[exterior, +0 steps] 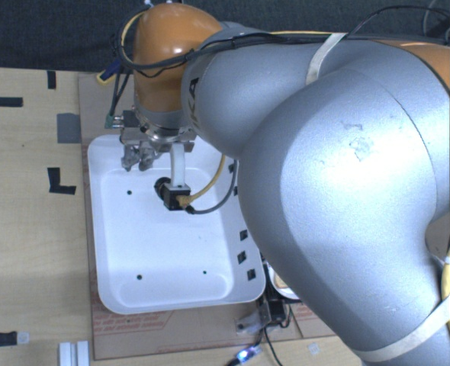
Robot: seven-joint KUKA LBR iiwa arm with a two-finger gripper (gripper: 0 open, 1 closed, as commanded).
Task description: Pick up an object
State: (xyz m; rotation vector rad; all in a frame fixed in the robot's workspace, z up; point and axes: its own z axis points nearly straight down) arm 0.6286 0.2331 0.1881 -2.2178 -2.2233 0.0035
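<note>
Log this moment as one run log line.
task: pick up object | gripper: over white bin, near its far left corner | grasp: unconfirmed

Glossy white plastic bin (156,250) on matt wooden bench (27,227).

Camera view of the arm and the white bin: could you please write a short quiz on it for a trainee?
1. True or false: in this view the hand is seen over the far end of the shallow white plastic bin.
2. What colour is the rounded band above the wrist? A green, B orange, C blue.
3. Fill in: the black tape marks on the pale wooden bench lie to the bin's ____ in the view.
Key: 1 true; 2 B; 3 left.
</note>
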